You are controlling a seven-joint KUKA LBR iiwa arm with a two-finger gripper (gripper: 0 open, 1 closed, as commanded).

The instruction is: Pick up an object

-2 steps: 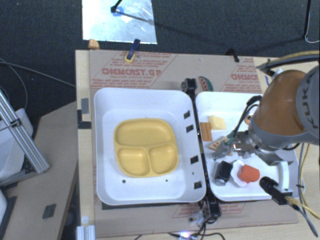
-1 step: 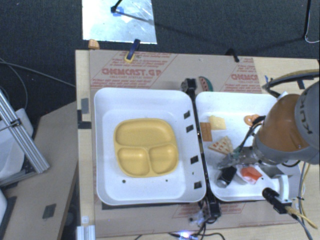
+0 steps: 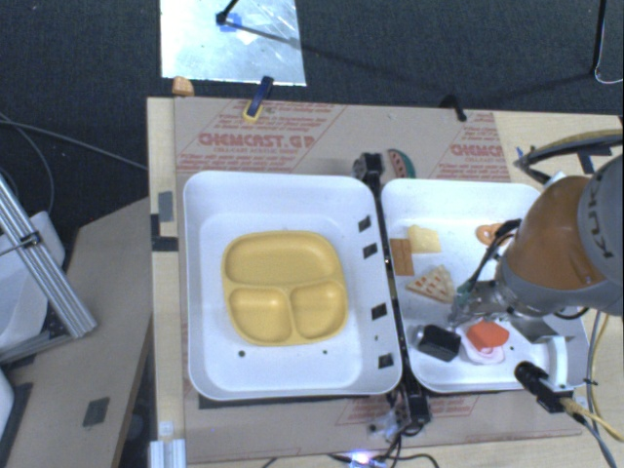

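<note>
Assessing progress: nothing is showing as lifted; every object is lying on a bin floor, so by my reading the pick is yet to be made.
Left bin (image 3: 200, 291): it is holding a yellow divided tray (image 3: 286, 287), lying flat near the middle.
Right bin (image 3: 458, 191): it is carrying the loose items, namely a pale yellow block (image 3: 423, 239), a brown strip (image 3: 401, 255) beside the dividing wall, a waffle-like wedge (image 3: 434, 284), a small orange piece (image 3: 487, 232) near the far side, a black block (image 3: 439, 342) and a red-orange object (image 3: 487, 334) resting on something white and pink.
Likely target: the red-orange object or the black block (a judgement from how near the tool is sitting, since the task names no particular item).
Arm: it is reaching in from the right, the orange band (image 3: 556, 237) and grey wrist hanging over the right bin's near right part and hiding the floor beneath.
Gripper (image 3: 470, 310): it is pointing down and toward the left, low over the bin, just beside the red-orange object and near the wedge's lower corner.
Claw state: I cannot tell whether it is open or closed, as the tip is reading as a dark tangle against the bin (nothing is visibly gripped).
Remaining: closing on one item and raising it free of the bin.
</note>
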